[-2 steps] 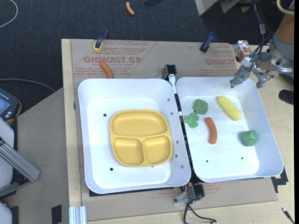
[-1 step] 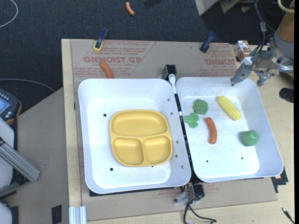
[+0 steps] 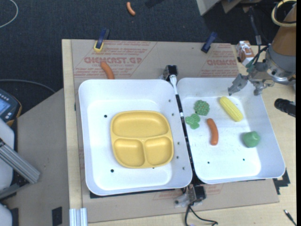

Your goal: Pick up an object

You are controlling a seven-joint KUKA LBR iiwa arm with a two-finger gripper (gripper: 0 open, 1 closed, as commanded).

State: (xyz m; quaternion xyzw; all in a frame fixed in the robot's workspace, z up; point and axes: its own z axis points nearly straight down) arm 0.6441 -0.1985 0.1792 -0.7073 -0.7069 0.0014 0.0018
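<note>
spread, empty fingers [image 3: 248,84], arm [image 3: 282,51] above

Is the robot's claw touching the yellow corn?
Apart. The camera view shows white bin floor between the claw, up near the bin's top edge, and the corn lying below it.

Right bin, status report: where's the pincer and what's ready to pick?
Pincer open, empty, above bin's far edge. Corn cob nearest, untouched. Sausage, broccoli, green piece apart; nothing blocking.
</note>
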